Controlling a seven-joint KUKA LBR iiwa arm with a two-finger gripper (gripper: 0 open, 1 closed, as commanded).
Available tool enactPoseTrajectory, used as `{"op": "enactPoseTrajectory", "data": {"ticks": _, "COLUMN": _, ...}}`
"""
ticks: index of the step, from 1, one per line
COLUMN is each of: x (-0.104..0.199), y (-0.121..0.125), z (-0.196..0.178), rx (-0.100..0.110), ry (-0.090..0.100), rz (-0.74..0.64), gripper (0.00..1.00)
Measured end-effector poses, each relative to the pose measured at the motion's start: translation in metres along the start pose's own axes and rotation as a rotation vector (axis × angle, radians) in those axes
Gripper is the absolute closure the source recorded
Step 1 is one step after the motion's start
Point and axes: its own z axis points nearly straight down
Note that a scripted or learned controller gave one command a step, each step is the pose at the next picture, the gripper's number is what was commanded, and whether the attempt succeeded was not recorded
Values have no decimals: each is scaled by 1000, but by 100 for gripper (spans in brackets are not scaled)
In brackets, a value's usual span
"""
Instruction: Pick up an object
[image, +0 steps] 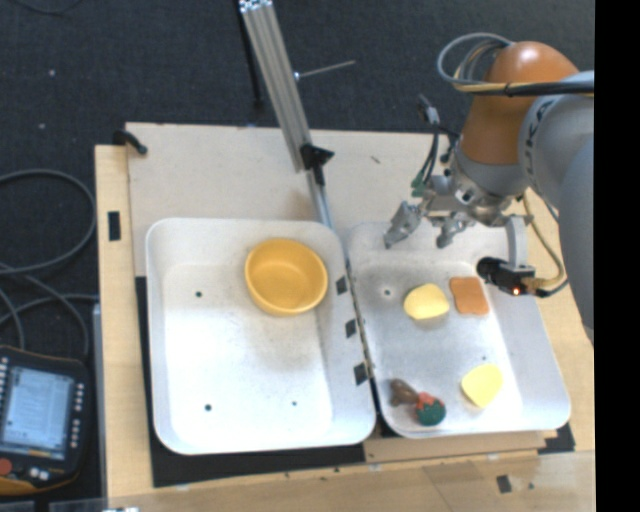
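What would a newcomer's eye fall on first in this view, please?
Probably the round yellow plastic bowl, sitting alone near the top of the left white bin. Next, the grey arm's orange band at upper right, with its tool open above the right white bin's far edge, holding nothing.

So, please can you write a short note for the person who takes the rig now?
Gripper: open, holding nothing, over the top edge of the right bin.
Right bin: yellow piece, orange block, second yellow piece, small brown and green toy.
Left bin: yellow bowl.
Done: nothing picked yet.
Left: lower onto one object, close the jaws, lift.
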Motion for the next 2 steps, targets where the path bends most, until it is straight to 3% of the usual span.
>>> {"op": "enactPoseTrajectory", "data": {"ticks": 1, "x": 0, "y": 0, "z": 0, "rx": 0, "ry": 0, "rz": 0, "gripper": 0}}
{"op": "enactPoseTrajectory", "data": {"ticks": 2, "x": -3, "y": -2, "z": 63, "rx": 5, "ry": -3, "rz": 3, "gripper": 0}}
